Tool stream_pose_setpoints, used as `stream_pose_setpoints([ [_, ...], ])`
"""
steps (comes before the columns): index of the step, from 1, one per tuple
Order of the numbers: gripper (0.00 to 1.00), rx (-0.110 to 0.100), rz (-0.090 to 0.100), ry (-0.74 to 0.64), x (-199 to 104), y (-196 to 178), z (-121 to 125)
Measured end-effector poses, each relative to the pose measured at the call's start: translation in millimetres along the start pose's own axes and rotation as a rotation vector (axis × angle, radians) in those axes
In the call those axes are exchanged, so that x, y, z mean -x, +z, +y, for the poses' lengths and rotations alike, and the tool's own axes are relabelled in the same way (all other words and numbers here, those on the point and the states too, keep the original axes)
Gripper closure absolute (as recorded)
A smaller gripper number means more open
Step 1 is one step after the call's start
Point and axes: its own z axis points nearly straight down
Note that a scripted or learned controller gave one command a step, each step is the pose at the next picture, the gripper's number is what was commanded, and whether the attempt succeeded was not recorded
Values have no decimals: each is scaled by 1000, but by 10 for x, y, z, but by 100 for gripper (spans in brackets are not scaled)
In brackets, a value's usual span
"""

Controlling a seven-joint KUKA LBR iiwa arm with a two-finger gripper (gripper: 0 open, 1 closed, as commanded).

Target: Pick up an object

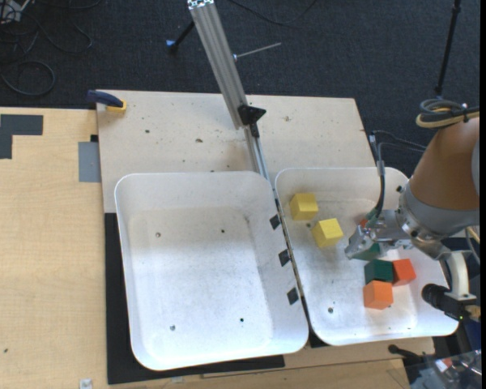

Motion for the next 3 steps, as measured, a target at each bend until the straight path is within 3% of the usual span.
stream_pose_setpoints([
  [1,100,-1,0,-3,11,-266,5],
  [3,100,-3,2,-8,-992,-433,110],
])
